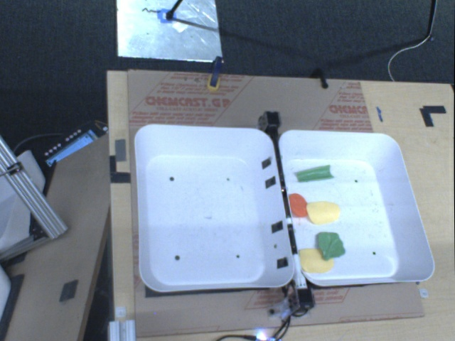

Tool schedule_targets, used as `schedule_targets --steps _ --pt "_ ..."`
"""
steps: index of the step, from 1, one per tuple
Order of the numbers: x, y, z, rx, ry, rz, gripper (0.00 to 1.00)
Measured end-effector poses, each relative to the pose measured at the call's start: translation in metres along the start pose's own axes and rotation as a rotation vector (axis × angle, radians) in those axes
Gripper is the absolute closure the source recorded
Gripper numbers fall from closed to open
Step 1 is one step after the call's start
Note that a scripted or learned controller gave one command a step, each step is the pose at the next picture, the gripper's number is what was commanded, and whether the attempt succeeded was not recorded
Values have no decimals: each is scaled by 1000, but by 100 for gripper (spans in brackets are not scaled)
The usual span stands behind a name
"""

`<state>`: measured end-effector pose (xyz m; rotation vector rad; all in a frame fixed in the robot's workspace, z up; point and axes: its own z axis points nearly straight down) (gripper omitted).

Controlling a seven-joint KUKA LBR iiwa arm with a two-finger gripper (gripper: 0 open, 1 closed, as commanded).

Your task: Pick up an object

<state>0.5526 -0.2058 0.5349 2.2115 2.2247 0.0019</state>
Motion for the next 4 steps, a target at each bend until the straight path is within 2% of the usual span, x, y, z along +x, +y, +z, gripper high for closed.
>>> schedule_targets --steps 1,2,3,4 --pt "-1 -59 -1 2 2 6 100" --pt "1 27 1 0 0 -1 100" --pt "-1 -68 -1 3 3 7 100" --pt "0 11 0 0 0 -1 100"
